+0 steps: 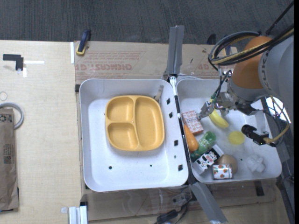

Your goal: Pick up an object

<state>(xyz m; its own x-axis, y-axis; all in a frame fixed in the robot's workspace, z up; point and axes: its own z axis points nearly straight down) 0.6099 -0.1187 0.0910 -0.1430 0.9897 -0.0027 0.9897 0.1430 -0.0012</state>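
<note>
The right bin [268,171] holds several small items. A yellow banana-shaped piece [218,120] lies near its middle, and my gripper [211,109] hangs right at that piece's upper left end. A lemon [236,137] sits to the right of it. Along the left wall lie a red snack box [191,121], an orange carrot [190,139] and a green piece [206,140]. Nearer the front are a black-and-white carton [208,157], a brown potato-like piece [228,161] and a small can [222,172]. Nothing visibly hangs from the gripper.
The left bin [93,167] holds a yellow divided plate [135,123]. A clear plastic piece [255,163] lies at the right bin's front right. The arm's grey body and orange band [250,64] loom over the right bin's back, with black cables around them.
</note>
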